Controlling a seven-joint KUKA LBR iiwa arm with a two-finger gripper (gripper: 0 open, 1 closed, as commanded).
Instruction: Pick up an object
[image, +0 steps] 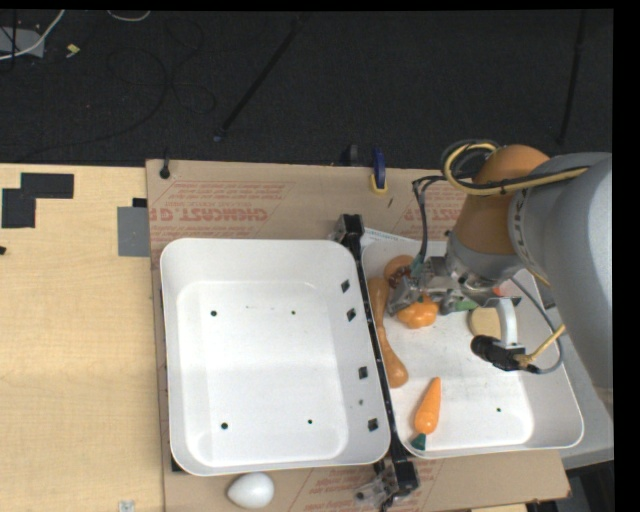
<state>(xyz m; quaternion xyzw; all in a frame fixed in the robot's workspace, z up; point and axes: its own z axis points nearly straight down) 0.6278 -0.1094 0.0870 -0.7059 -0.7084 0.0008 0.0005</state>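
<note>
Surface (80, 300) of pale wood carries a cardboard sheet (250, 205) and, on that, two shallow white bins. Left bin (260, 350) lies bare to the camera; right bin (500, 420) holds the clutter, with the grey arm (570, 230) reaching in over it from the right. Along the divider lies a long tan piece (388, 345), and lower down a toy carrot (429, 404) with a green tip rests apart from everything else. A white egg-shaped thing (250, 490) sits outside the bins at the near edge. The jaws (420, 295) hang just above a small orange lump (418, 316) near the bin's far left; whether they are apart or together I cannot tell. That lump looks like light, smooth toy plastic, rounded and likely slippery, so a grip across its widest middle would probably hold best.
</note>
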